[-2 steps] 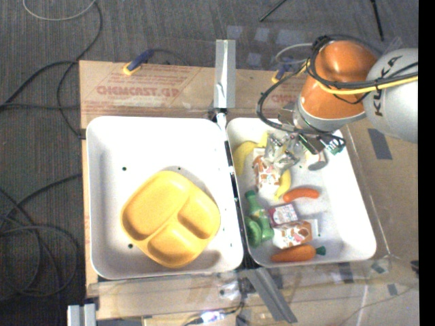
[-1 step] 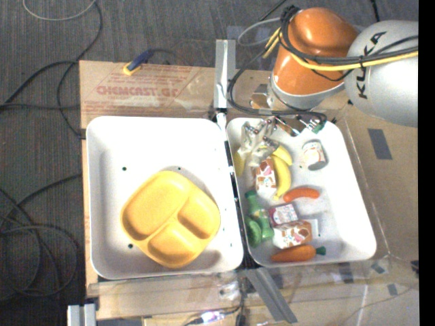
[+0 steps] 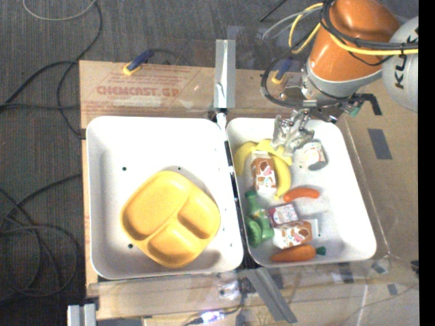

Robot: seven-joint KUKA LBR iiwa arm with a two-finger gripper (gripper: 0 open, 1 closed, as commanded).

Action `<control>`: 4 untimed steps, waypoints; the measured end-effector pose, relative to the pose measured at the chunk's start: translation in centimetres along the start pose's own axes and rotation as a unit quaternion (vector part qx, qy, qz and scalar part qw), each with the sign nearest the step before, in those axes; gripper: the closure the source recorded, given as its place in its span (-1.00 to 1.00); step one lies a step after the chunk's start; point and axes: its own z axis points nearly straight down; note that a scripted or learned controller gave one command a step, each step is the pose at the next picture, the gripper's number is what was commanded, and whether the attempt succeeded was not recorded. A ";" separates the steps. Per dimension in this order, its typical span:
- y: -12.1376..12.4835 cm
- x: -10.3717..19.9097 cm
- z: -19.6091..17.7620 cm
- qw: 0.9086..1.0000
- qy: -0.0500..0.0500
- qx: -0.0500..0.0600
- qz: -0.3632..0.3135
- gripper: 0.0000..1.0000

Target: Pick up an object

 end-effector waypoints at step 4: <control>-2.2 1.0 0.4 0.907 -0.001 -0.001 -0.422 1.00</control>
